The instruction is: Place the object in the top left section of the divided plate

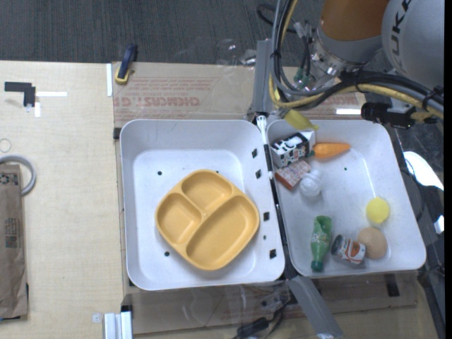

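Note:
A yellow divided plate (207, 219) lies in the left bin (134, 189), with two small sections on its upper-left side and one large section at lower right; all three hold nothing. The arm hangs over the back edge of the right bin (406, 189). Its gripper (308, 68) sits among cables, above and behind the bin's objects, touching none of them. Below it lie a yellow-green piece (298, 121), a cow-patterned box (291, 149) and an orange carrot (330, 149).
The right bin also holds a red-brown packet (289, 176), a white lump (309, 184), a yellow ball (378, 210), a green bottle (320, 241), a small can (347, 251) and a tan egg-shaped item (373, 242). Cardboard lies behind the bins.

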Controlling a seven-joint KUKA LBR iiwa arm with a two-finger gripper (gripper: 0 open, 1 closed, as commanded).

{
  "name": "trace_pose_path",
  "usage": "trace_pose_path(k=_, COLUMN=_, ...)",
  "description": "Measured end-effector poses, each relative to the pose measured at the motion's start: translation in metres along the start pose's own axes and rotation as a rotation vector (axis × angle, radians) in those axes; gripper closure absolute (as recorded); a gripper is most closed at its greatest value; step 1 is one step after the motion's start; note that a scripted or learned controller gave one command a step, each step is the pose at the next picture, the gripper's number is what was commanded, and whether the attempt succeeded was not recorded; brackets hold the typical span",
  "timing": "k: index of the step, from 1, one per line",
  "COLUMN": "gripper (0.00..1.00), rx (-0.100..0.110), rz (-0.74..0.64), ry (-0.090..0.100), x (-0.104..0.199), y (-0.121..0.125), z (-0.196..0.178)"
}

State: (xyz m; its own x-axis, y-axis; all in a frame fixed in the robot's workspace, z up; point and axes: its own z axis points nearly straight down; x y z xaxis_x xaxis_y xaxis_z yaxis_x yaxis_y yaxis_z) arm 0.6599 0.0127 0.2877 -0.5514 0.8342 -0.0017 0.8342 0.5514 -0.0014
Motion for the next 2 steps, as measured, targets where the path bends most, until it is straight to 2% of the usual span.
trace_pose_path(k=1, gripper=1.0, rx=0.002, rz=-0.047, ry=0.001, x=0.041, y=0.026, z=0.098)
trace_pose_path(k=2, gripper=1.0, rx=0.005, rz=-0.03, ry=0.007, x=0.082, y=0.046, z=0.191)
